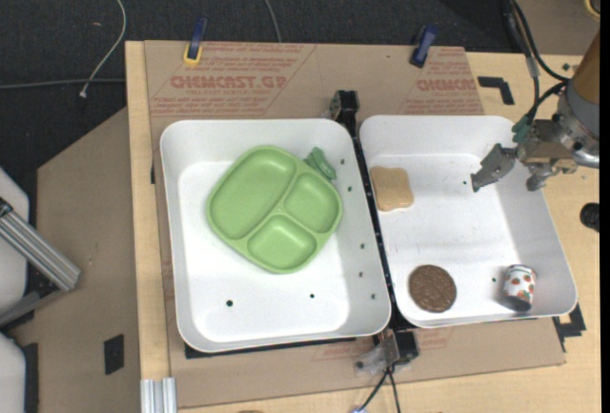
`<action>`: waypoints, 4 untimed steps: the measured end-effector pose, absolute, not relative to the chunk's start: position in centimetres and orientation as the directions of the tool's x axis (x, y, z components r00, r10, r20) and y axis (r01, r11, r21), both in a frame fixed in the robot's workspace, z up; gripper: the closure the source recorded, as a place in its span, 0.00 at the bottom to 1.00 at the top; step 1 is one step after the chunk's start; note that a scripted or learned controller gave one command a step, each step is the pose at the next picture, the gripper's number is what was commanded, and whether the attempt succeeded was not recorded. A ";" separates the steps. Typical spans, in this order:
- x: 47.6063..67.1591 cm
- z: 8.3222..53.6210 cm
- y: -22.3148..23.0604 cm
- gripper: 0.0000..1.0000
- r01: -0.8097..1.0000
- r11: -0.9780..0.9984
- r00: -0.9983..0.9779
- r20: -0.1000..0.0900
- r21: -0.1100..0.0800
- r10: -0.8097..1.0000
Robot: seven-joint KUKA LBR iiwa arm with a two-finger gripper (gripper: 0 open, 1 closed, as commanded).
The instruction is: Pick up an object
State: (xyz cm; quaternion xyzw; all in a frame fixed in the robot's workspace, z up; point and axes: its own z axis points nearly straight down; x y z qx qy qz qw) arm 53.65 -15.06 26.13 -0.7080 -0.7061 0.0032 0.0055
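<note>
Hovering over the right bin (pixel 534 211), the claw (pixel 519 171) is spread and grasps nothing.
Tan slice (pixel 392 189), brown disc (pixel 433 288) lie below.

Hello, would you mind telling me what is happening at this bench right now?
A robot arm reaches in from the right, its gripper above the upper part of the right bin with nothing between its fingers. That bin holds a tan bread-like piece, a brown round disc and a small white and orange object. The left bin holds a green divided plate. Nothing has been picked up yet.
</note>
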 end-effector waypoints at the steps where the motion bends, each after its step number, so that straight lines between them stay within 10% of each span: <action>1: 53.9 26.7 -15.0 0.00 1.000 0.000 0.000 0.001 -0.001 1.000; 4: 53.8 11.1 -13.5 0.00 1.000 0.000 0.000 0.003 -0.007 1.000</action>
